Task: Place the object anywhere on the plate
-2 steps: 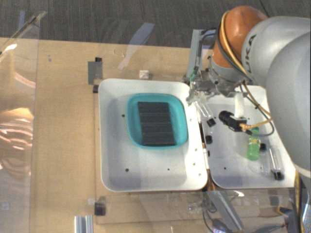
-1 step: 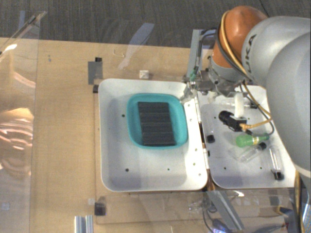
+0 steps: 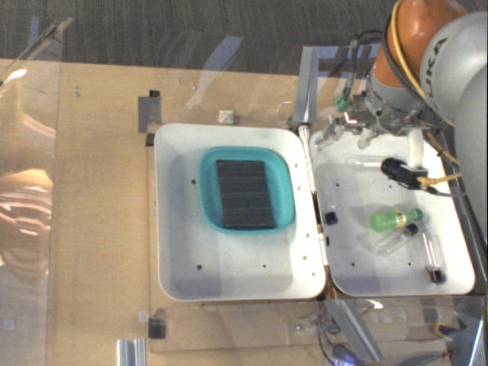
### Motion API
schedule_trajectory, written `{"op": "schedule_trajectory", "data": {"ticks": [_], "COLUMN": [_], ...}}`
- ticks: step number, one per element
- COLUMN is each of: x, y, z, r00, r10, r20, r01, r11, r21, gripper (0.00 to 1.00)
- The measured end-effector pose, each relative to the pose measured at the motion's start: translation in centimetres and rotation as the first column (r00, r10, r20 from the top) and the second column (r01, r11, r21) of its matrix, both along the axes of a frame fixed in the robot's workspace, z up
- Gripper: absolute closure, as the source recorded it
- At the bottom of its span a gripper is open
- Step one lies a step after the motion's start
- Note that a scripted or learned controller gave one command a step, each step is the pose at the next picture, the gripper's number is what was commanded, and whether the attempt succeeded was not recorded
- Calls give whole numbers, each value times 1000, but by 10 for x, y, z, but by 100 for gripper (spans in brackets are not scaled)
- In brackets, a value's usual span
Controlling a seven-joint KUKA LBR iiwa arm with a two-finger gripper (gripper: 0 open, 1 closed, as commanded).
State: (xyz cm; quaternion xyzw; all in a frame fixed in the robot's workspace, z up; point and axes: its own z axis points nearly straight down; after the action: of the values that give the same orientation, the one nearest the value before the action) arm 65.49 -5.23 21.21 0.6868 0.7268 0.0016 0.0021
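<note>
Green bottle (image 3: 394, 219) lying in right bin (image 3: 457, 280), teal plate (image 3: 284, 175) left, pincer (image 3: 352, 132) state unclear

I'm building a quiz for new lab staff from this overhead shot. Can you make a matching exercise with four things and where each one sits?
Things:
1. teal plate
2. green bottle
3. dark ridged block
4. gripper

Places:
A. lying in the right bin
B. at the far edge of the right bin
C. on the plate
D. in the left bin

Pairs: 1-D, 2-A, 3-C, 4-B
</note>
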Motion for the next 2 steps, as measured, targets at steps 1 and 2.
{"op": "schedule_trajectory", "data": {"ticks": [1, 2], "x": [-44, -22], "y": [26, 3], "z": [-27, -27], "r00": [1000, 1000], "r10": [0, -31], "r20": [-1, -1], "r01": [0, 31], "r11": [1000, 1000], "r21": [1, 0], "gripper": [0, 0]}}
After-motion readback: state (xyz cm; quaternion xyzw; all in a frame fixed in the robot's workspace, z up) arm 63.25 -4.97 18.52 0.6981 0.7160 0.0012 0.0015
